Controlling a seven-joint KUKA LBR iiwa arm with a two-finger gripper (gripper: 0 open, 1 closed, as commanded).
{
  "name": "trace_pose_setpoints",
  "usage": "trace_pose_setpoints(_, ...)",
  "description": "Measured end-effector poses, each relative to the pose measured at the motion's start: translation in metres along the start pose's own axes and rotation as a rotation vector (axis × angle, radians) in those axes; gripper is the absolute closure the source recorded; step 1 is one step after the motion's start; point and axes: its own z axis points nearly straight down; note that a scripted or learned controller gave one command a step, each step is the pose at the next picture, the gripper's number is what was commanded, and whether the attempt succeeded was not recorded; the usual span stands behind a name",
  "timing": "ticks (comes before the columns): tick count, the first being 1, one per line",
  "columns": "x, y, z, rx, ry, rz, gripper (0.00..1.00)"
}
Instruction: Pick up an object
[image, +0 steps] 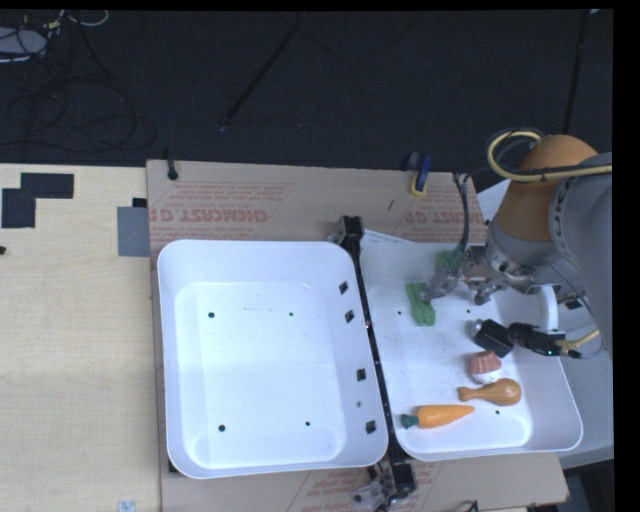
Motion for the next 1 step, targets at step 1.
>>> trace_pose_setpoints(1,-0.0275,0.0011,0.0016,-0.006,0.003,-0.005,0.00)
